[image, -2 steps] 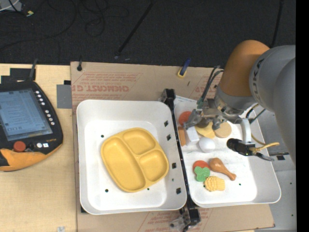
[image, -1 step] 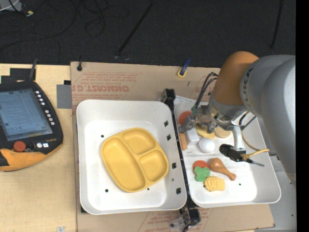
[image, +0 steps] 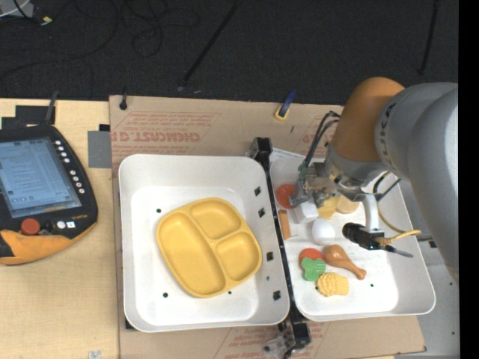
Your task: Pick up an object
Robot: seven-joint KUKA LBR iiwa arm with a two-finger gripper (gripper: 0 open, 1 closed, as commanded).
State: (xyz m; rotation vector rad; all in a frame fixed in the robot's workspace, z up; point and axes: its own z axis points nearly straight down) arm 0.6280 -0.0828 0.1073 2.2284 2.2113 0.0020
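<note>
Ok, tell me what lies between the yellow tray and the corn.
In the camera view: bare floor of the left bin, then the black clips where the bins meet. The yellow tray and corn sit in separate bins.

We take the yellow divided tray (image: 208,245) as our mark: around it the left bin (image: 142,200) floor lies bare on every side. To its right, past the black clips (image: 262,149) between the bins, toys crowd the right bin (image: 415,290): drumstick (image: 344,259), corn (image: 333,283), white ball (image: 323,231). The grey arm (image: 419,155) overhangs that bin's far right.
</note>
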